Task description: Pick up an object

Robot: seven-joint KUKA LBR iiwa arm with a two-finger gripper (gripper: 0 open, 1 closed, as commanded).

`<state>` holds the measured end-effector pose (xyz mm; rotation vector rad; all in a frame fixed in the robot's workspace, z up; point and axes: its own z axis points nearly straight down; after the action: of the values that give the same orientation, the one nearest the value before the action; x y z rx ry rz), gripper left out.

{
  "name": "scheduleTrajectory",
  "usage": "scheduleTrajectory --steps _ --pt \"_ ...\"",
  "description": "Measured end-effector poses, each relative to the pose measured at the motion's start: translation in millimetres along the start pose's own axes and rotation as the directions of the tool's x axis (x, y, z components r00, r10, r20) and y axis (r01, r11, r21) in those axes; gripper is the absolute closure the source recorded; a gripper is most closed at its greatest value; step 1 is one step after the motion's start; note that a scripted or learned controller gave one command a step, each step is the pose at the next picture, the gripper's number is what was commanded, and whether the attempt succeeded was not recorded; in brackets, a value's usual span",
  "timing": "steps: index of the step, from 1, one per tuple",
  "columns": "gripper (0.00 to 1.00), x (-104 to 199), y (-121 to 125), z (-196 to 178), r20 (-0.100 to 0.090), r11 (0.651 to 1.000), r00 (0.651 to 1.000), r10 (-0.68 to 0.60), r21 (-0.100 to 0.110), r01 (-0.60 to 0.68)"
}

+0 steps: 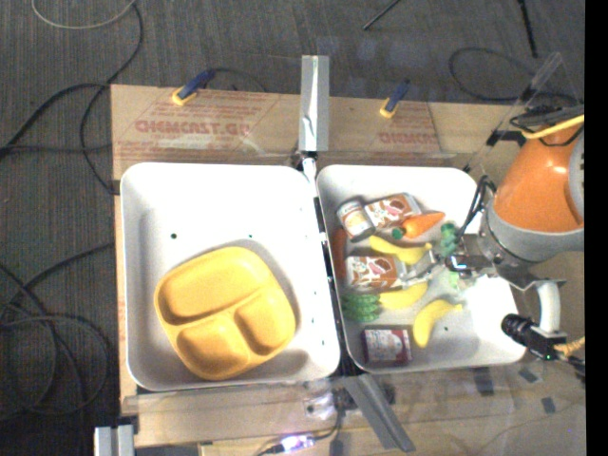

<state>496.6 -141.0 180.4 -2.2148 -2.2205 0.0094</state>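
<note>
Nearest me, small red-labelled packet (387, 344); curved yellow plastic banana (434, 316) beside it. Gripper (445, 259), grasp state indiscernible, hovers above; I would descend centred, avoiding neighbours.

The brown cardboard-covered bench (218, 126) carries two shallow white plastic bins side by side. The left bin (138, 255) touches the right bin (494, 345).

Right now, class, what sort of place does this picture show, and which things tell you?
Probably a robot lab: an arm reaching over two white bins, toy food to grasp, and cables on carpet.
</note>
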Motion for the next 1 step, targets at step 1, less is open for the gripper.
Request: scheduleTrajectory --steps 1 --pt "0.0 8.3 -9.4 93.1 0.003 0.984 0.984 -0.179 -0.013 0.179"
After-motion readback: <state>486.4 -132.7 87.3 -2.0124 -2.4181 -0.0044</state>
